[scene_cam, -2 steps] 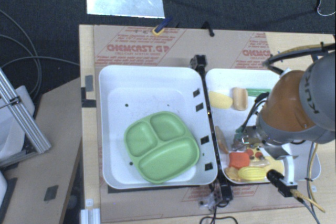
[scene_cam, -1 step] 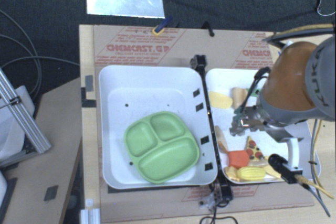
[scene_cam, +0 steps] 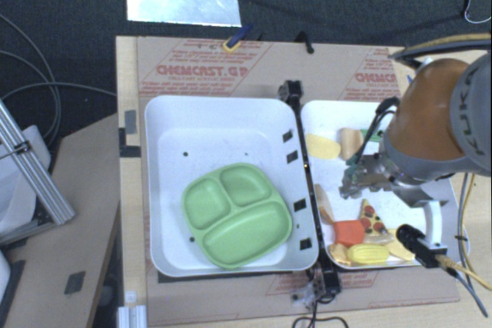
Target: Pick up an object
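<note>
Both bins white: left bin (scene_cam: 165,165), right bin (scene_cam: 327,115). Divided plate (scene_cam: 237,215) pale green, plain. Worktop (scene_cam: 200,67) tan with red lettering. Toy food: yellow piece (scene_cam: 323,147), red-orange block (scene_cam: 350,232), pizza slice (scene_cam: 374,220) with red dots, yellow corn-like piece (scene_cam: 367,254). Arm (scene_cam: 430,115) grey, orange band.

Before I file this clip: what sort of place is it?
Probably a robotics lab's picking bench: two shallow white bins on a protective-papered board, a green divided plastic plate in the left one, toy food pieces in the right, a grey arm's gripper above them.
</note>
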You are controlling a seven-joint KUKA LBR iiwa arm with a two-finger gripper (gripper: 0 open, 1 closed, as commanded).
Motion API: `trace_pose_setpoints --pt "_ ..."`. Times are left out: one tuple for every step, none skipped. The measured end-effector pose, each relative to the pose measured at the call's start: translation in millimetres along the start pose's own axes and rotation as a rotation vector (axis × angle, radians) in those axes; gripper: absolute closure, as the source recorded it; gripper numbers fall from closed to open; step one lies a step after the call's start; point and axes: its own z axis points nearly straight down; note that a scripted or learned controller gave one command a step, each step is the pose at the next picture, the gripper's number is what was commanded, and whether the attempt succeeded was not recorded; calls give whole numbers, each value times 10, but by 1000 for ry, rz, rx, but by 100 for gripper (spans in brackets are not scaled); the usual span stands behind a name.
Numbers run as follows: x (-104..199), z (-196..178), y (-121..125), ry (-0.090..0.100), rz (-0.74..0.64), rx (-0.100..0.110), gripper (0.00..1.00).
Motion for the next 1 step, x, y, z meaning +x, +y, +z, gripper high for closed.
trace_pose_setpoints --pt "489 -512 -1 2 -4 0 100"
